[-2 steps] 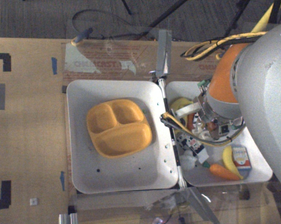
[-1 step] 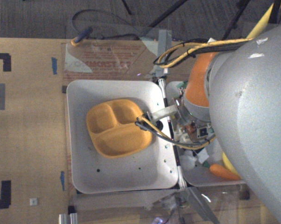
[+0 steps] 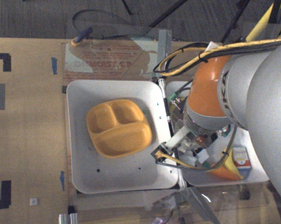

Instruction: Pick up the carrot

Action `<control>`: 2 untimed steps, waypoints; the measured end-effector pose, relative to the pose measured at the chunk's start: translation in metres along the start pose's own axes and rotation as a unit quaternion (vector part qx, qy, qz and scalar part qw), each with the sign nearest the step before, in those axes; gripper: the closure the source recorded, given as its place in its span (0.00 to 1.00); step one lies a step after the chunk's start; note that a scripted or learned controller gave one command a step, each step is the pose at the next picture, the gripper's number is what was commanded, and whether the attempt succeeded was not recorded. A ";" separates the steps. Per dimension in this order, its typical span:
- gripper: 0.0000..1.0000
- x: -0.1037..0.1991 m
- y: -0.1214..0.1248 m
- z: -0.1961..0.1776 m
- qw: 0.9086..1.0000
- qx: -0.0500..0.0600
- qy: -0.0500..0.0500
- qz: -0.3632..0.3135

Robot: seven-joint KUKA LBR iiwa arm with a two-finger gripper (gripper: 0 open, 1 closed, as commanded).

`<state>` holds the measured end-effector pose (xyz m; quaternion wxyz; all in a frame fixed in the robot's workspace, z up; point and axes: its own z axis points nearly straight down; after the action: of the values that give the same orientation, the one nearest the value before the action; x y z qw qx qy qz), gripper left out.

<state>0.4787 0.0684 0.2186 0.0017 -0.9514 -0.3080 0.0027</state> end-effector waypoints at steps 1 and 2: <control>1.00 -0.017 0.023 0.028 0.987 0.000 0.000 0.163; 1.00 0.023 0.063 0.014 0.977 -0.002 0.002 0.211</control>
<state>0.5339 0.0312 0.2044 0.0002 -0.9950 -0.1002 0.0003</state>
